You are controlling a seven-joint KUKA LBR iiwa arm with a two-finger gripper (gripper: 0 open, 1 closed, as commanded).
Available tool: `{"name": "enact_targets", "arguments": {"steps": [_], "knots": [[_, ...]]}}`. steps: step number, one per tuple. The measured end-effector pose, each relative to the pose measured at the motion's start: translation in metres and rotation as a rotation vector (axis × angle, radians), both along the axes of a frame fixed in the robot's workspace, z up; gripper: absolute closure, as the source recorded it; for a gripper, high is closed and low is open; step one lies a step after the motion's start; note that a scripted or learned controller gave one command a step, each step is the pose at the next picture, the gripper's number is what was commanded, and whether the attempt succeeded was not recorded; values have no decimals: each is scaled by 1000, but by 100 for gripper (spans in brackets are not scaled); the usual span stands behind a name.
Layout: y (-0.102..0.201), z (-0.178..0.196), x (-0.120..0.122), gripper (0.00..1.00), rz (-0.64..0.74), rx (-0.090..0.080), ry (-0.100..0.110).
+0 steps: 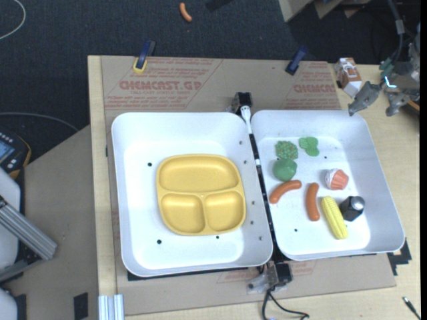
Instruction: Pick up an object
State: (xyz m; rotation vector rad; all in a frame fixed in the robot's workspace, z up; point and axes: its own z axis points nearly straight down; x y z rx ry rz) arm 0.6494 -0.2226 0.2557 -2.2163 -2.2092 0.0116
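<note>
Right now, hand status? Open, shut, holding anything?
Hand: cannot be told whether open or closed. It sits at the far right edge of the right bin, with nothing visible in it.

Even, bright overhead light, soft shadows, mild glare on the white bins; edges perhaps slightly blurred.

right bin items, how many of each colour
green: 3, a broccoli floret, a leafy piece, a round piece
orange: 2 sausages
yellow: 1 corn cob
black: 1 knob-like piece
orange and white: 1 small piece
total: 8
</note>
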Motion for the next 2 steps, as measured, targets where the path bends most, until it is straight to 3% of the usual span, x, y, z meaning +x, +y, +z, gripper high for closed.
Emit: {"name": "enact_targets", "arguments": {"steps": [1, 2], "knots": [[1, 9, 3, 0, 3, -4, -14], [1, -55, 0, 0, 4, -2, -7]]}}
